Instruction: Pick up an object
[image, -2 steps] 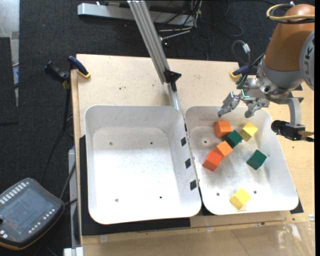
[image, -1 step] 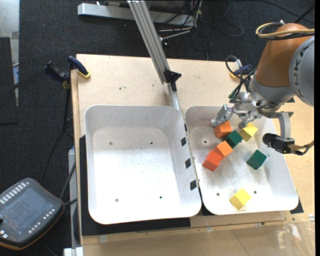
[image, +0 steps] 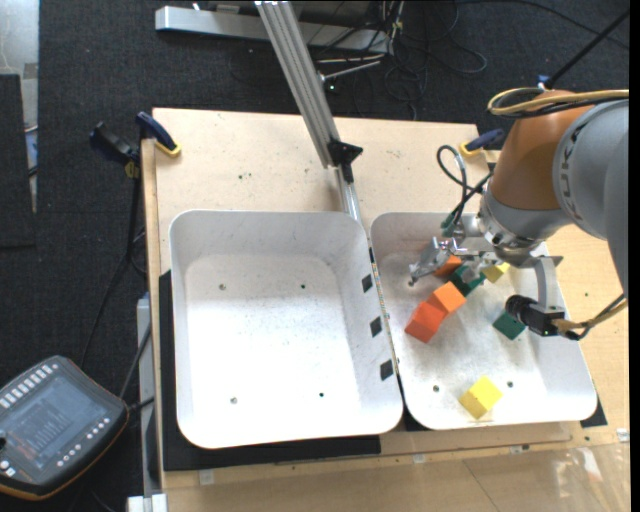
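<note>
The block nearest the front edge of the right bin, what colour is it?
Yellow. The block shows clearly in the camera view.

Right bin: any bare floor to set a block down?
Right bin: bare floor along the near edge, left of the yellow block, and between it and the green block. Crowded at the far end, where the gripper sits over the orange blocks. Left bin floor is bare.

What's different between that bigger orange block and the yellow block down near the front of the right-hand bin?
The orange block looks larger than the yellow block. The orange block lies mid-bin, touching a smaller orange piece just below the tool; the yellow block sits alone near the bin's front edge, apart from the tool. Both are blocky pieces resting on the floor of the right bin.
</note>
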